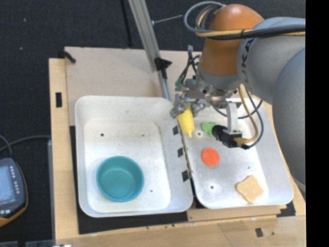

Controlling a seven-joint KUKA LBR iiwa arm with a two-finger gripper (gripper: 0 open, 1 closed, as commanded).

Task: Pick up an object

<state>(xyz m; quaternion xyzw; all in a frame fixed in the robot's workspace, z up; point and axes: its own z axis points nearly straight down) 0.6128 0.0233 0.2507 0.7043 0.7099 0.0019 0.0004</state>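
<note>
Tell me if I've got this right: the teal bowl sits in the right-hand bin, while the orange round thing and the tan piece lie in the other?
Not quite. The camera view shows the teal bowl in the left bin; the orange round piece and tan piece lie in the right bin.

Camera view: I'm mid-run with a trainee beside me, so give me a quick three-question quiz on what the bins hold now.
1. True or false: the teal bowl sits in the left bin.
2. Which lies nearest the right bin's front edge? A) orange round piece B) tan bread slice C) green piece
3. Fill in: the thing just under the gripper, over the divide between the bins, is coloured ____.

Key: 1 true; 2 B; 3 yellow.
</note>
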